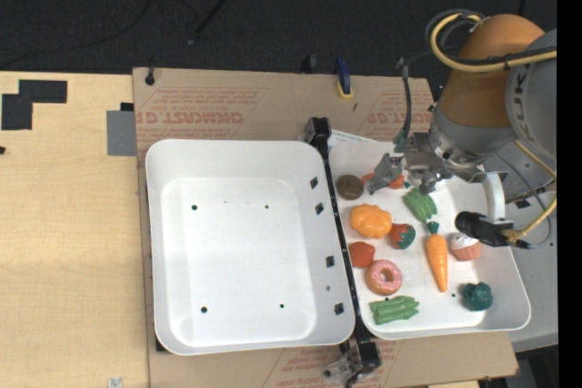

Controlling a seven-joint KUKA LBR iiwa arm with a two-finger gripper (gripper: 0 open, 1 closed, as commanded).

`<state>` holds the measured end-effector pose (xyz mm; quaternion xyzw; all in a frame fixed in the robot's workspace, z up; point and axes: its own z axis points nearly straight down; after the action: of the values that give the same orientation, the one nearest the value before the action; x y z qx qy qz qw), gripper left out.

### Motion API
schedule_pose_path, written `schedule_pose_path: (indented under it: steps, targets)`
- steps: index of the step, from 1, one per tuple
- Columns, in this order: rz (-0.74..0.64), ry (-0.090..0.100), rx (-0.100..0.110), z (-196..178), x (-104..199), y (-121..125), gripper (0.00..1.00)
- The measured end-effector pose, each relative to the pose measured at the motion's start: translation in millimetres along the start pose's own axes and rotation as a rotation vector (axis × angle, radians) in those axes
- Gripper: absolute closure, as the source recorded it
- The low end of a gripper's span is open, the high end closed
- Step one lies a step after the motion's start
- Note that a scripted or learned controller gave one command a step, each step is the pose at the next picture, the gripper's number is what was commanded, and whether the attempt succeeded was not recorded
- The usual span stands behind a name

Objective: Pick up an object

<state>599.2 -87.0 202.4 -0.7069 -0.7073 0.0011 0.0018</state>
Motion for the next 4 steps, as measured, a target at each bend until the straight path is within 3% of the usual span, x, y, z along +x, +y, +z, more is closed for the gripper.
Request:
schedule_pose_path:
  steps: [1,2,3,4]
  targets:
    - [0.001,0.000,0.004,121.1,-23.4,-4.7,0.00]
    - [0.005,0.002,0.008,116.0,-25.7,-129.3,0.00]
    - [-0.004,0.000,-0.006,115.2,4.9,-55.7,0.00]
    - [-0.002,-0.003,-0.009,113.8,-12.1,29.3,0.00]
